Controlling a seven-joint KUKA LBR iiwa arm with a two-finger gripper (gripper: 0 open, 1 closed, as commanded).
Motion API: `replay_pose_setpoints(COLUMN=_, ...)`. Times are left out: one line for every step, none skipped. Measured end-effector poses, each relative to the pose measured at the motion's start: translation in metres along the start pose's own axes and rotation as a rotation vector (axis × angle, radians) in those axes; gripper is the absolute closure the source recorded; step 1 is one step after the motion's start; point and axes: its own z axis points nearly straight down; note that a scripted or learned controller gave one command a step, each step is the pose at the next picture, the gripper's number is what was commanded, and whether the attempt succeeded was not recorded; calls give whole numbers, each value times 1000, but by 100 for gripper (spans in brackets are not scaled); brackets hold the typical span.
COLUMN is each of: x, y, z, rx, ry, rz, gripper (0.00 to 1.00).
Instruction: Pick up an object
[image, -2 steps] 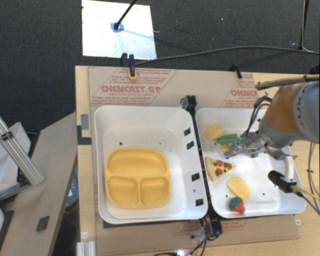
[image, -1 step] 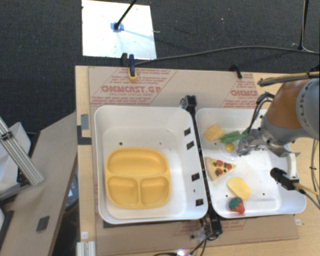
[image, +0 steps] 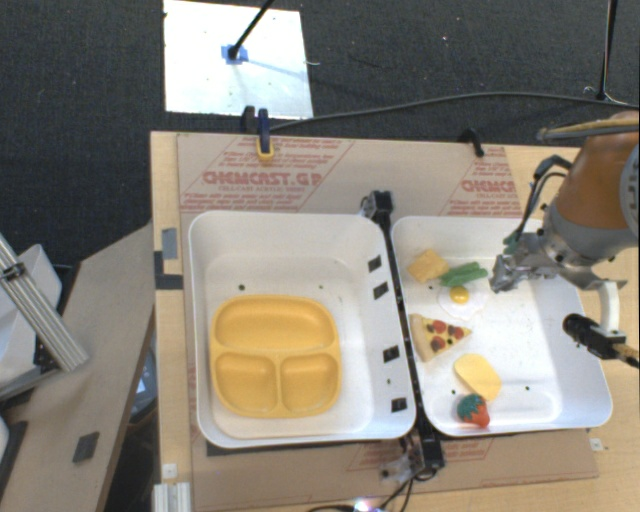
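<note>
The right white bin (image: 560, 400) holds several toy foods: a yellow cheese wedge (image: 428, 265), a green bean pod (image: 464, 272), a fried egg (image: 459, 295), a pizza slice (image: 440, 335), a yellow chip (image: 478, 376) and a strawberry (image: 473, 410). My gripper (image: 503, 272) hangs low over the upper part of this bin, just right of the green pod and the egg. Nothing shows between its fingers.
The left white bin (image: 230, 240) holds a yellow divided tray (image: 275, 355). A black divider with clips (image: 395, 320) runs between the bins. Cables cross the bench top behind the bins. A black fixture (image: 590, 335) sticks in over the right bin's right side.
</note>
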Motion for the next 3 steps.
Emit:
replay_pose_setpoints(x=-3, y=3, z=-44, rx=1, ry=0, rz=0, gripper=100)
replay_pose_setpoints(x=-1, y=3, z=-88, rx=1, ry=0, rz=-1, gripper=100)
replay_pose_setpoints(x=-2, y=5, z=-112, rx=4, ry=1, rz=-1, gripper=100)
